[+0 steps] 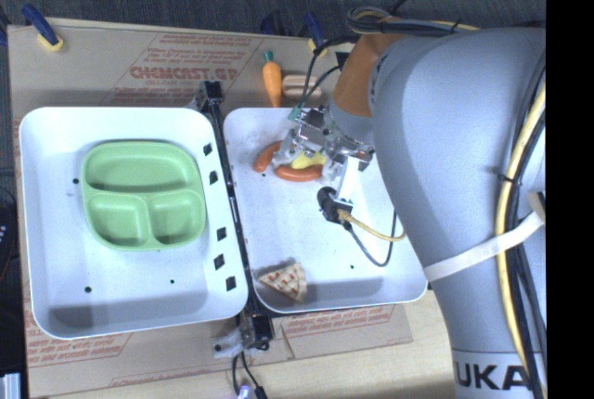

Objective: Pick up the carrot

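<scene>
Camera view: carrot (271,82) lies outside bins, green tip up-frame; gripper (311,147) state can't tell.

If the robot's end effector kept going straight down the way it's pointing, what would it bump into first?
Probably the toy foods right beneath the end effector: the yellow piece and the sausage in the right bin. Depth is hard to judge from above. The carrot lies outside, behind that bin.

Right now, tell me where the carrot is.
The carrot lies on the cardboard just beyond the right bin's far rim, outside both bins, up-left of the gripper.
</scene>
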You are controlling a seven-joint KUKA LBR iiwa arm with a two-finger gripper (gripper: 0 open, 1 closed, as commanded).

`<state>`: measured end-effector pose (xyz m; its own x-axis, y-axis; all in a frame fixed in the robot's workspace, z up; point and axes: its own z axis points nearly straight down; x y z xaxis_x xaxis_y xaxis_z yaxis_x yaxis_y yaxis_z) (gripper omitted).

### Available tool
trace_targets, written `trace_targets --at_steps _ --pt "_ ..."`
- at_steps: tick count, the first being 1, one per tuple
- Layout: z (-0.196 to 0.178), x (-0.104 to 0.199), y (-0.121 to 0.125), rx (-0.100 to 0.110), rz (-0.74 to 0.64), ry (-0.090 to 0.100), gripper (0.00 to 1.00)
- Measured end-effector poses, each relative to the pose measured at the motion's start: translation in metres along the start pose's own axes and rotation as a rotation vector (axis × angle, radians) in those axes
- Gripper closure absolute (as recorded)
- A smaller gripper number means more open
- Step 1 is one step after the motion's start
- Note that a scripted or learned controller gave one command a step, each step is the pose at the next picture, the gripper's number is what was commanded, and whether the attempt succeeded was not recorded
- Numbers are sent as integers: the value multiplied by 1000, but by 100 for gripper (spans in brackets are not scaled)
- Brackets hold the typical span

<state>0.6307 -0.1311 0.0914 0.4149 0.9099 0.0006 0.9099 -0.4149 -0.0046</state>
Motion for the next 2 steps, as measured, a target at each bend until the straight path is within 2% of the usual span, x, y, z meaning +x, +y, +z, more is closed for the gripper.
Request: trace_targets --at_steps 1,2 --pt "-41 42 9 0 172 -1 0" --pt "-27 20 19 0 576 0 0"
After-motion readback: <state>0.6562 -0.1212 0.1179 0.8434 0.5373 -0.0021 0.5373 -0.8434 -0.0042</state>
